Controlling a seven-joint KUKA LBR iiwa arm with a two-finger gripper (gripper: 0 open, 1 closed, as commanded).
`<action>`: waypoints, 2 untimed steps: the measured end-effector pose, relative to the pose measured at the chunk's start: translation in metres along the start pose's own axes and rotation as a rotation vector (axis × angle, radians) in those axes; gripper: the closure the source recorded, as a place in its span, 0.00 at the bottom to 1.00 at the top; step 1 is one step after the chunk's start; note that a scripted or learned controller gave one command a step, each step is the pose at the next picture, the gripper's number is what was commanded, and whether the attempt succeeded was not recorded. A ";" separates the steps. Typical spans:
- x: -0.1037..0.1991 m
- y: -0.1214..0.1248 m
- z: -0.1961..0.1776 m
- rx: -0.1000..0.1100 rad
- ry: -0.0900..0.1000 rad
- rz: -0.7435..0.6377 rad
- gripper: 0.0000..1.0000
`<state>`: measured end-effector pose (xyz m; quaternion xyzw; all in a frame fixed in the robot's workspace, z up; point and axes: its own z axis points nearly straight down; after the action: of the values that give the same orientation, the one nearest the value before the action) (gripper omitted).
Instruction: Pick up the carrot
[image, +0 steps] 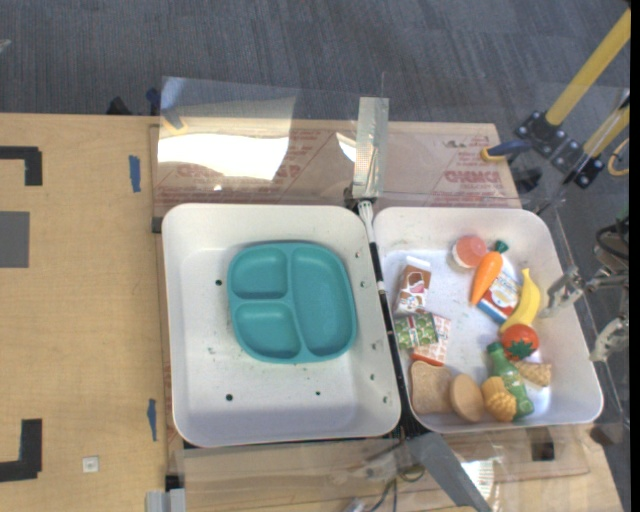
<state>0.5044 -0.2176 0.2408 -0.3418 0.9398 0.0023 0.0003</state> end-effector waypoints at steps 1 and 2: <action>-0.030 0.030 0.125 -0.003 0.001 -0.084 0.00; -0.078 0.060 0.151 0.014 -0.005 -0.077 0.00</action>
<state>0.5253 -0.1213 0.0906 -0.3776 0.9259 -0.0034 0.0053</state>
